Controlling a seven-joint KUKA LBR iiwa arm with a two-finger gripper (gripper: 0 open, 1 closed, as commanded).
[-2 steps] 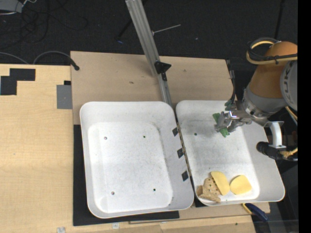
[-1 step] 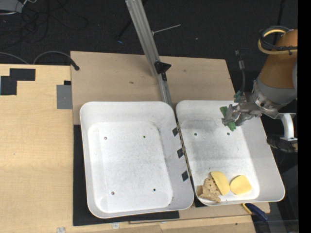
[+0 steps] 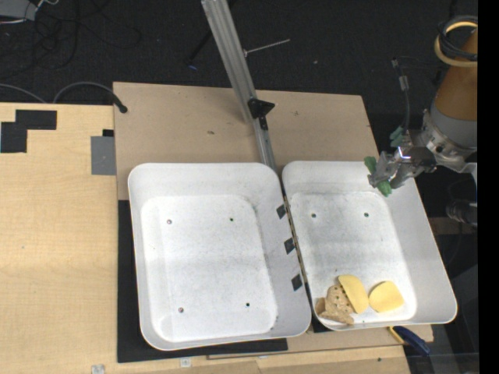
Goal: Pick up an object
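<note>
The gripper [image 3: 383, 176] hangs over the far right edge of the right bin [image 3: 351, 216], and its green-tipped fingers [image 3: 380, 179] look a little apart with nothing between them. Three small things lie together in the near corner of that bin, well apart from the gripper: a yellow block [image 3: 354, 292] leaning on a brown speckled piece [image 3: 336, 305], and a round yellow thing [image 3: 386, 296] just beside them. The left bin [image 3: 207, 255] sits right next to it on the counter [image 3: 54, 232], and a long grey metal bar [image 3: 238, 72] runs from the back toward where the two bins meet.
</note>
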